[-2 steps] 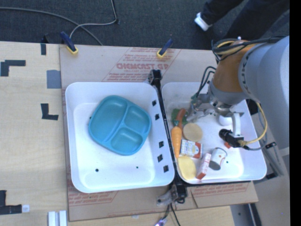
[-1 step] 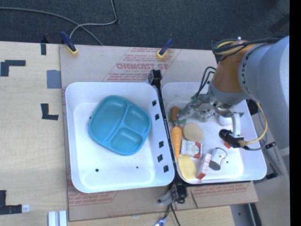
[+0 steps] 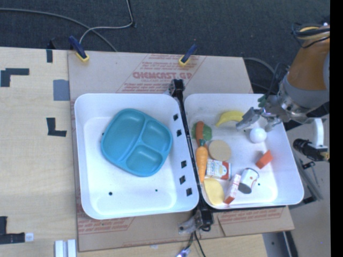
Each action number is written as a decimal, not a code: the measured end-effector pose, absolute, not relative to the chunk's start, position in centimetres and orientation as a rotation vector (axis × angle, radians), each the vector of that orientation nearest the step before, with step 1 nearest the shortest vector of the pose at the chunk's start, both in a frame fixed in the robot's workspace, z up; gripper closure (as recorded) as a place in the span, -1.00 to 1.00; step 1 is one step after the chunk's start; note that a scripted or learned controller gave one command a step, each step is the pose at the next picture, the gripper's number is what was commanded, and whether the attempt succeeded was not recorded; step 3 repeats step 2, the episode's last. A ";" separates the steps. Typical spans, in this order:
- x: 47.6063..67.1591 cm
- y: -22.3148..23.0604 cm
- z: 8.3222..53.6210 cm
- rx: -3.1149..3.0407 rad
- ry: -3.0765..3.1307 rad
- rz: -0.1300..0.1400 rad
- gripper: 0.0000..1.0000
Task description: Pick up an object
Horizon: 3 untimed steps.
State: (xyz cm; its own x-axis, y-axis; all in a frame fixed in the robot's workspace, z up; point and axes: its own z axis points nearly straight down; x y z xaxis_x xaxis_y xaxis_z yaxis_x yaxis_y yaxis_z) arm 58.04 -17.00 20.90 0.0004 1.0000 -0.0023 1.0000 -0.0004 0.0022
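Hand hovers open over the white ball, right bin.

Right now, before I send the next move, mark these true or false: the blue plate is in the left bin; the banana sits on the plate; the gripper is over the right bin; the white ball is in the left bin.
1. Blue plate in the left bin: true.
2. Banana on the plate: false, it lies in the right bin.
3. Gripper over the right bin: true.
4. White ball in the left bin: false, right bin, by the gripper.
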 end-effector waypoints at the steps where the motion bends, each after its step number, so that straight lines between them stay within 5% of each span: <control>1: 53.9 -11.8 9.9 2.220 2.219 0.001 -1.00; 2: 65.8 -10.3 11.6 2.219 2.223 0.001 -1.00; 3: 65.8 -10.3 11.6 2.219 2.223 0.001 -1.00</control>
